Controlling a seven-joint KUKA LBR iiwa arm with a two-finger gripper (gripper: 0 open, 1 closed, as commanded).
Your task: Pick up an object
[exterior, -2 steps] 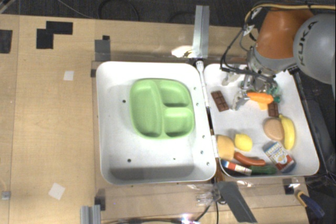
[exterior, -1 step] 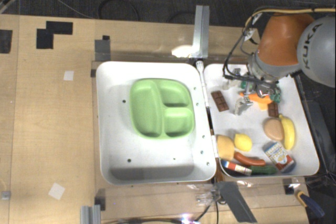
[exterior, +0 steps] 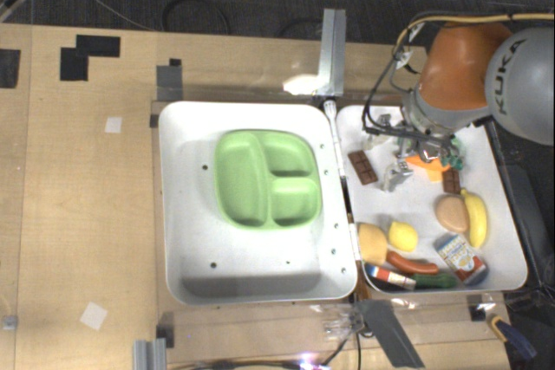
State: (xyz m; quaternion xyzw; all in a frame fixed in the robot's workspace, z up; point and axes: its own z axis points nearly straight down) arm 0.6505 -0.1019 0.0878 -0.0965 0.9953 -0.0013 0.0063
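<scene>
Fingers (exterior: pixel 401 173) — grip unclear — over right bin (exterior: pixel 512 212) of toy food, green divided plate (exterior: pixel 264 178) in left bin (exterior: pixel 186 212)

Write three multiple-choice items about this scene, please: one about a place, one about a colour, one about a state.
1. Where does the divided plate lie?
A. In the left bin
B. In the right bin
C. On the bare bench

2. What colour is this plate?
A. Red
B. Green
C. Blue

3. How does the banana lie?
A. Lifted above the bins
B. On the plate
C. On the floor of the right bin, beside a tan rounded item

Key:
1 A, the plate sits in the middle of the left bin.
2 B, its whole surface is pale green.
3 C, the banana rests low in the right bin, below the gripper, with the tan item at its left.
</scene>
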